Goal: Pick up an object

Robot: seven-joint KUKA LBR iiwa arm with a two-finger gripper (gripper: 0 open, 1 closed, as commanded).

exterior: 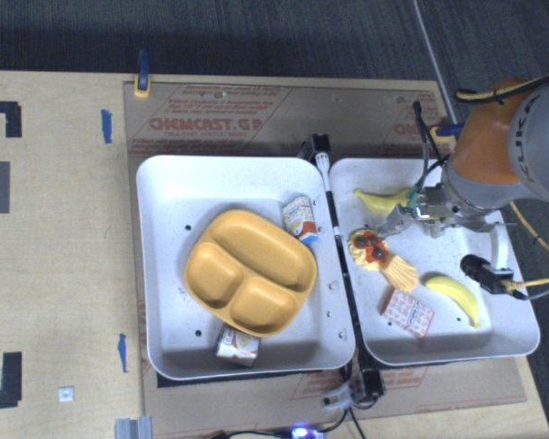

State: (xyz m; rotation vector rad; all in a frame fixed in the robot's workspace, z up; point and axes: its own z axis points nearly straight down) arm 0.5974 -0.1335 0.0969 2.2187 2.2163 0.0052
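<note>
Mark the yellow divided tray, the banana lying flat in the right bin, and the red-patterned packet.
yellow divided tray (249,271), camera view, middle ridge.
banana (454,294), camera view, mid-body.
red-patterned packet (408,313), camera view, centre of its face.

A pale wooden bench (55,273) fills the left and middle of the frame. A cardboard sheet (256,117) lies on it, carrying two white bins (160,245) side by side.

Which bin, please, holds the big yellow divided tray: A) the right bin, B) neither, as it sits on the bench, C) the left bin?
C: the yellow tray lies inside the left bin, with small packets beside it.
</note>
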